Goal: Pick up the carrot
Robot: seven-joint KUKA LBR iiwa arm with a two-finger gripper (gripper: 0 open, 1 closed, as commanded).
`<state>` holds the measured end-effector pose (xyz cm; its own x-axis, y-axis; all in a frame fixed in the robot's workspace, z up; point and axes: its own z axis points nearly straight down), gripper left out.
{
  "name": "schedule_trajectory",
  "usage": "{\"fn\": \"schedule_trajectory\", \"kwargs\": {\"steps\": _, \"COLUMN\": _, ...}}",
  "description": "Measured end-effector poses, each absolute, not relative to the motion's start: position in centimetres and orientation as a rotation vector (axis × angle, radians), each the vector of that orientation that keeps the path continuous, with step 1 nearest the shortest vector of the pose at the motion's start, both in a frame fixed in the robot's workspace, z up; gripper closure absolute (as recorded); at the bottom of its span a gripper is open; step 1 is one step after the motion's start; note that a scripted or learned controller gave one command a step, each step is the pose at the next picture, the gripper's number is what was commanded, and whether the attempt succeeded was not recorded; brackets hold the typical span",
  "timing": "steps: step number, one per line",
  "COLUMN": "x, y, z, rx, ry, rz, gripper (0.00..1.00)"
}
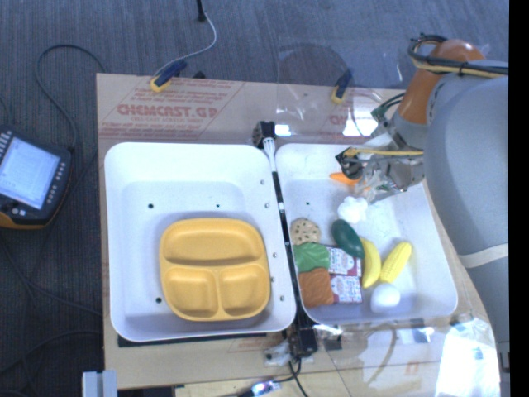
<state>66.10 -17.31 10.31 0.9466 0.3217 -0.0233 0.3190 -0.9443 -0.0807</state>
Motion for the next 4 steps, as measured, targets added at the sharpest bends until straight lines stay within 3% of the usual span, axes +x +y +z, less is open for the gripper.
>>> {"fn": "schedule_trajectory", "kwargs": {"steps": 1, "x": 65.0, "y": -17.8, "z": 9.7, "rx": -3.010, "ry": -0.490, "rz": 0.127, "gripper": 0.00}}
{"fn": "schedule_trajectory", "kwargs": {"steps": 3, "x": 62.8, "y": -21.4, "z": 9.0, "rx": -3.104, "ry": -0.334, "rz": -0.003, "gripper": 0.00}}
{"fn": "schedule_trajectory", "kwargs": {"steps": 4, "x": 58.2, "y": -20.8, "z": 9.4, "rx": -3.054, "ry": -0.678, "rz": -0.051, "gripper": 0.00}}
